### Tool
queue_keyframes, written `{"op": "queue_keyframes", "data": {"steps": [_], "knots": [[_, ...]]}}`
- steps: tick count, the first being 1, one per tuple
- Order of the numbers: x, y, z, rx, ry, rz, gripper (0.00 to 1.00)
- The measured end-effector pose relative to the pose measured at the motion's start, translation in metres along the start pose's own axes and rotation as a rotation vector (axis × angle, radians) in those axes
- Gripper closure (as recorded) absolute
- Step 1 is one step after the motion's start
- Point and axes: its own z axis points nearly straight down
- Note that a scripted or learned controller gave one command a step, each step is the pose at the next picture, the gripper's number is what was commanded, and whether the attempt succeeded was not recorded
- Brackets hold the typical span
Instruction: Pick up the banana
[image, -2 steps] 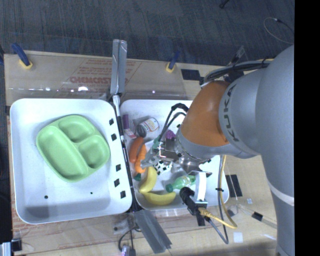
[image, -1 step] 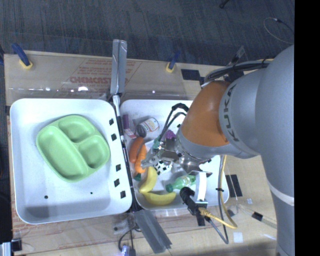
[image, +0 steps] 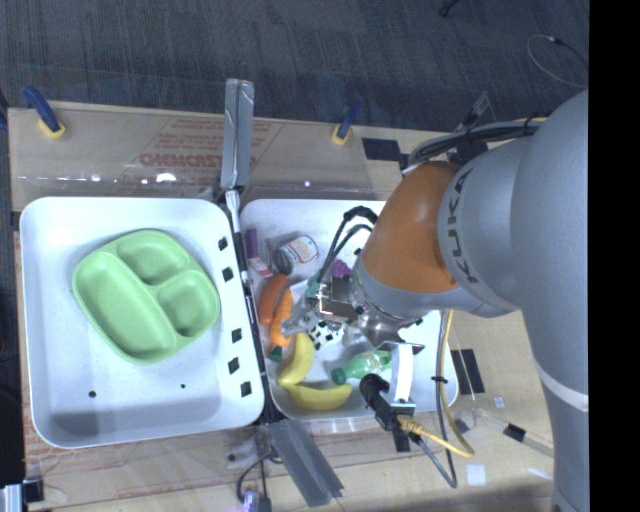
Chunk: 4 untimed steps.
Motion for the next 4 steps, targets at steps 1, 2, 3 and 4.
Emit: {"op": "queue_keyframes", "data": {"steps": [1,2,3,4], "knots": [[0.0,0.0,0.0,0.0,0.0,0.0,0.0],[0.0,0.0,0.0,0.0,0.0,0.0,0.0],[0.011,0.024,-0.001,-0.003,0.0,-0.147,0.0],[-0.001,0.0,0.0,0.001,0.001,-0.38,0.0]]}}
